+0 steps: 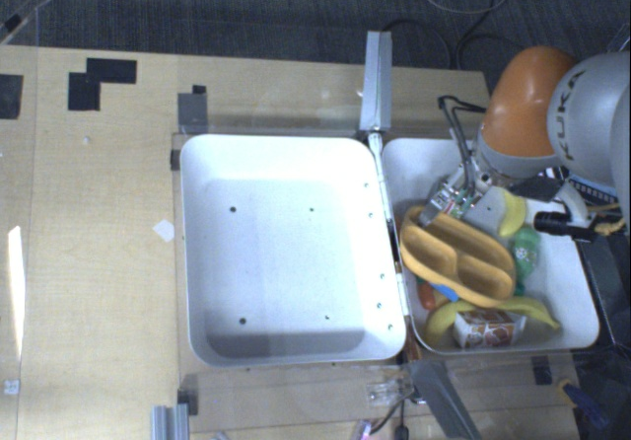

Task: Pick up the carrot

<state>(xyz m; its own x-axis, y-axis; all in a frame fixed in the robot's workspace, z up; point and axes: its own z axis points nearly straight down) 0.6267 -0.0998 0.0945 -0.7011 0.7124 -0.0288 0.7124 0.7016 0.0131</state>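
My gripper (452,201) is low in the right bin (584,328), at the far left end of a tan two-compartment dish (463,256), touching or just above its rim. A small orange-red piece (426,296), likely the carrot, peeks out from under the dish's near left edge, by the bin's left wall. Most of it is hidden by the dish. The gripper is well behind that piece, with the dish between them.
A banana (532,310) and a small printed carton (485,330) lie at the right bin's near edge. A green item (525,253) and a yellow one (513,214) sit right of the dish. The left bin (207,330) adjoins on the left.
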